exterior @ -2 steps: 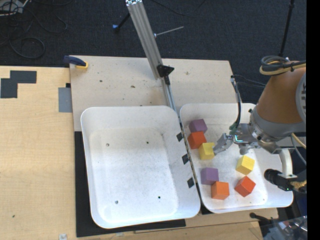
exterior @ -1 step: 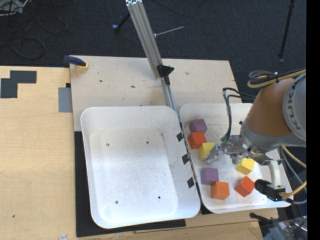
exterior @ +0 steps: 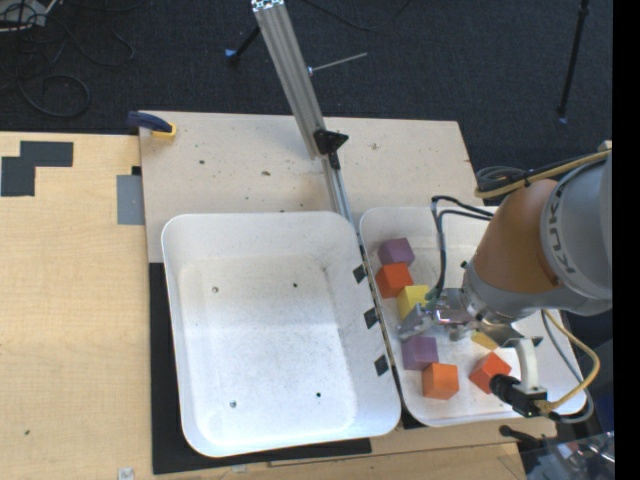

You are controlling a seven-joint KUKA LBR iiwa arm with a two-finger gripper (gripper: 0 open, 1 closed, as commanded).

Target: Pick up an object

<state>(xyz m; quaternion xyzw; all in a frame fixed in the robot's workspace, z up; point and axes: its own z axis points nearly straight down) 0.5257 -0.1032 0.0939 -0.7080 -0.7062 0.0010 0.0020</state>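
Note:
My gripper (exterior: 428, 320) is low in the right bin (exterior: 440, 230), its tip beside a yellow block (exterior: 411, 299) and just above a purple block (exterior: 420, 351). The grey arm with its orange band (exterior: 515, 238) comes in from the right and covers the bin's right half. At the bin's left stand a purple cube (exterior: 396, 251) and an orange cube (exterior: 393, 277) touching it. Near the front lie an orange cube (exterior: 440, 380) and a red-orange block (exterior: 490, 372). A small yellow piece (exterior: 484, 341) peeks out under the wrist.
The larger left bin (exterior: 200, 238) sits side by side with the right one. A slanted metal bar (exterior: 295, 78) with a black clamp rises from the bench behind the bins. A blue-and-yellow clamp (exterior: 152, 123) lies at the bench's back left corner.

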